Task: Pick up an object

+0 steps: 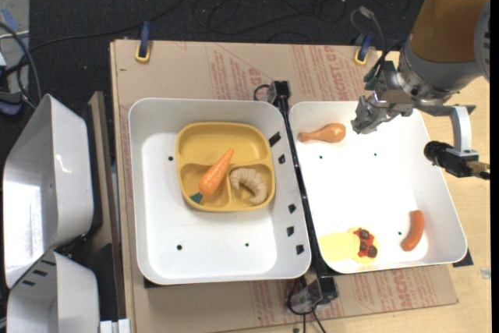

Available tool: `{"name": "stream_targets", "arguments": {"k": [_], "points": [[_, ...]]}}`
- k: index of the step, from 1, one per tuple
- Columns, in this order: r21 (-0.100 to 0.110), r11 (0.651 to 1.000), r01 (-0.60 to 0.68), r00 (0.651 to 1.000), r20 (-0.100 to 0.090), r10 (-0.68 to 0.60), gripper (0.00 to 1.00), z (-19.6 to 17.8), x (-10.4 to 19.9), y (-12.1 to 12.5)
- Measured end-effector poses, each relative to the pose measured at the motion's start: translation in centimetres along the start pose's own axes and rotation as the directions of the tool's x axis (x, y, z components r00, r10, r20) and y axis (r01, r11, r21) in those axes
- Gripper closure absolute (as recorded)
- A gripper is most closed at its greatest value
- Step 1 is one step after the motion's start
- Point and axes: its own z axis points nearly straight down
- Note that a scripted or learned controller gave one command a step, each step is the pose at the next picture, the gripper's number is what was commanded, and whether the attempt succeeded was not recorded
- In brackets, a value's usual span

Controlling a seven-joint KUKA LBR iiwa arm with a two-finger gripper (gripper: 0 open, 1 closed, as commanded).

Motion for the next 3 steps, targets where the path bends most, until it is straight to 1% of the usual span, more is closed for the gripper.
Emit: {"name": "stream_targets", "arguments": {"k": [1, 2, 3], "points": [[0.004, 1.000, 0.000, 1.000, 0.000, 0.000, 1.00, 2.1, 5.7, 0.8], [0.000, 1.000, -0.001, 1.000, 0.001, 0.001, 1.00, 2.1, 11.3, 2.2], [0.000, 1.000, -0.001, 1.000, 0.001, 0.001, 1.00, 2.6, 16.0, 3.9]]}}
